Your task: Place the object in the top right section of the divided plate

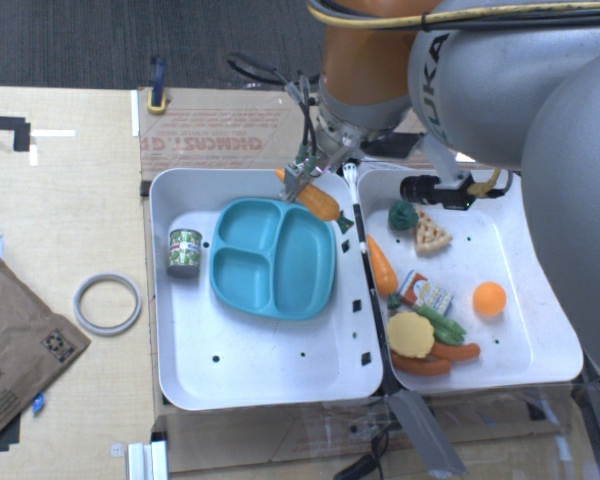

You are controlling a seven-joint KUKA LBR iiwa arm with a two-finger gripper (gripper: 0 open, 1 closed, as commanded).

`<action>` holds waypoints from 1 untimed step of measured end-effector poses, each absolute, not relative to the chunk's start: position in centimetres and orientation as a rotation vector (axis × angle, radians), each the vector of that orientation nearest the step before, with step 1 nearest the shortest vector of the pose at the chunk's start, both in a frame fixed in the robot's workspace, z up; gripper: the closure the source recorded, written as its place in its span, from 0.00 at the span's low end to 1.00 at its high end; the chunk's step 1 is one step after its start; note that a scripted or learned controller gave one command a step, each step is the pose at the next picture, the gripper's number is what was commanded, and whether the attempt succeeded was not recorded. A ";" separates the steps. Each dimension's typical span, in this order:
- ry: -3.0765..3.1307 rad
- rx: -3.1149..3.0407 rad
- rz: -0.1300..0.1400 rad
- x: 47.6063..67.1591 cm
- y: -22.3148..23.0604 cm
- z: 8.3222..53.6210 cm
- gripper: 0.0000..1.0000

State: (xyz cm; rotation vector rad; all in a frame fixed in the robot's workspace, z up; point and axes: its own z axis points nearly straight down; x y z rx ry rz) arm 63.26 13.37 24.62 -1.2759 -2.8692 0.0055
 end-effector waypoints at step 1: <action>-2.869 -1.273 0.011 63.4 13.3 25.2 1.00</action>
